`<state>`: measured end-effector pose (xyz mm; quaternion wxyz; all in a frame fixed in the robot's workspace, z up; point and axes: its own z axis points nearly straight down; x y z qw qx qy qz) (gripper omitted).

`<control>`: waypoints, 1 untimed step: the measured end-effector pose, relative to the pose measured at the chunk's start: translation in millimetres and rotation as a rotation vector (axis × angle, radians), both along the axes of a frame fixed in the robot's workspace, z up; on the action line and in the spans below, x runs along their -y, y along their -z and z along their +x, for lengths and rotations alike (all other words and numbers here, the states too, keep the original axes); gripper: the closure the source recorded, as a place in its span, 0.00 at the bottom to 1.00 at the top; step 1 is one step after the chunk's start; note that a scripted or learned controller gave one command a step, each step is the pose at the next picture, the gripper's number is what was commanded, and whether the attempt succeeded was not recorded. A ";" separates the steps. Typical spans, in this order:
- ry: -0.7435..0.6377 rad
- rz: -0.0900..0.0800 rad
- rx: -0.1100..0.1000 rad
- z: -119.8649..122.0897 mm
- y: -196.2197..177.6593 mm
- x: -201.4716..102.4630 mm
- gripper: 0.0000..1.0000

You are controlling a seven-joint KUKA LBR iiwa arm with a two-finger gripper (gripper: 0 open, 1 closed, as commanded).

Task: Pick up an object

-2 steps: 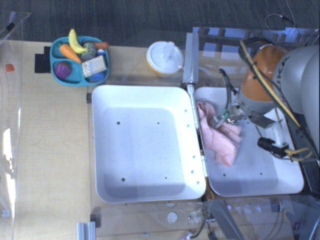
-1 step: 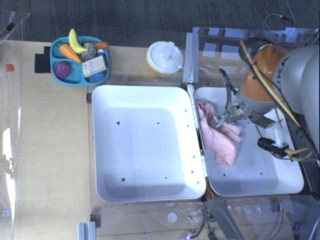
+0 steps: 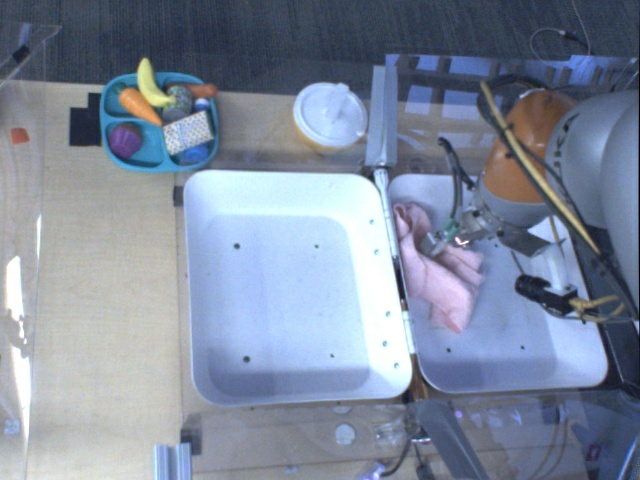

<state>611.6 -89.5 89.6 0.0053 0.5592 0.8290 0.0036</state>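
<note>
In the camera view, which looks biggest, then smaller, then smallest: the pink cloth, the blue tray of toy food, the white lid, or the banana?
1. Pink cloth and blue tray: look about alike, too close to rank.
2. White lid.
3. Banana, smallest.

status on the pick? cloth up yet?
Done: the arm has reached into the right bin, and the gripper is down at the pink cloth. In hand: it sits right on the cloth's upper folds; a grip can't be confirmed. Left: the lift, since the cloth lies spread on the bin floor.
</note>
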 end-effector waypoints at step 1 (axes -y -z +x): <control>0.000 0.000 0.000 0.0 0.0 0.0 0.00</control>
